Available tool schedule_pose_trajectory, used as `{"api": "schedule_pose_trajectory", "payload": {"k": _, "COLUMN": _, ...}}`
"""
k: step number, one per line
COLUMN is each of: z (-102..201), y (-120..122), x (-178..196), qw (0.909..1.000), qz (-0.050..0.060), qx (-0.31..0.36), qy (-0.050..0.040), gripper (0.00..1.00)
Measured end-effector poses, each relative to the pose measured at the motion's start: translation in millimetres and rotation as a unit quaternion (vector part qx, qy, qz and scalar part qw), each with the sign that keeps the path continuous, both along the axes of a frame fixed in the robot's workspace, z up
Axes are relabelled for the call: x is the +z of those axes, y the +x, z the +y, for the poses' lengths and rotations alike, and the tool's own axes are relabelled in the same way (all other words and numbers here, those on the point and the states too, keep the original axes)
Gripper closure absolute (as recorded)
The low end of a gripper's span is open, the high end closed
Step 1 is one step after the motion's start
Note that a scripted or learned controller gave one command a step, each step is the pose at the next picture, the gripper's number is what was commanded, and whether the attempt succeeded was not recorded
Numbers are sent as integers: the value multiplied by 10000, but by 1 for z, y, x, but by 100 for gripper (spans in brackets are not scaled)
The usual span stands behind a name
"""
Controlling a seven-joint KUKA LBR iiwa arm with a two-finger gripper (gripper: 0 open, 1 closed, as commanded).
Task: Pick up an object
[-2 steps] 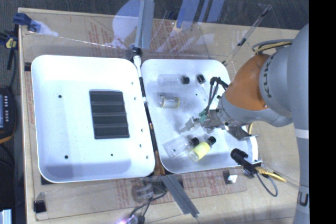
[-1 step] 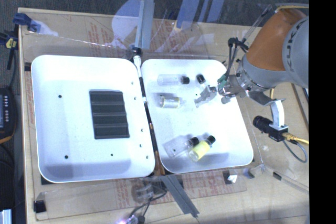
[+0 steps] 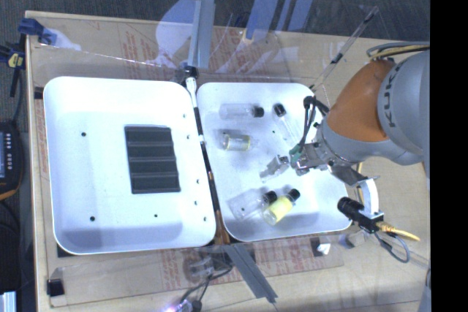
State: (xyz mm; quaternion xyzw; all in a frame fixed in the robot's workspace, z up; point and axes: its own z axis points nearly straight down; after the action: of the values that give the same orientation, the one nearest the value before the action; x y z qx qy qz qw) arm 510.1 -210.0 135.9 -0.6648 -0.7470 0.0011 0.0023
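The arm (image 3: 380, 109) reaches in from the right over the right bin (image 3: 311, 226); its jaws (image 3: 281, 166) hang low at the bin's middle, pointing left, and whether they are parted or closed I cannot tell (the tips blur into the white floor). Just beside them lies something small and clear (image 3: 272, 168), likely the target, though no grasp shows. Other picks lie scattered, probably so each can be reached singly; a clear bottle with a black cap (image 3: 240, 112) near the far wall, a small metal cylinder (image 3: 235, 142) below it, a yellow bottle (image 3: 280, 207) and a clear one (image 3: 248, 204) near the front. The left bin (image 3: 66, 179) holds a dark ribbed block (image 3: 152, 158), well apart.
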Motion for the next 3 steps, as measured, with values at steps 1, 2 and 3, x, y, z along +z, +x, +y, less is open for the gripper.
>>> {"api": "schedule_pose_trajectory", "payload": {"k": 1, "z": 0, "y": 73, "x": 9, "qw": 9996, "qz": -21, "qx": 265, "qy": -4, "gripper": 0}}
{"api": "schedule_pose_trajectory", "payload": {"k": 2, "z": 70, "y": 79, "x": -45, "qw": 9996, "qz": -8, "qx": 266, "qy": -2, "gripper": 0}}
{"api": "schedule_pose_trajectory", "payload": {"k": 3, "z": 59, "y": 109, "x": -2, "qw": 9980, "qz": -19, "qx": 635, "qy": -2, "gripper": 0}}
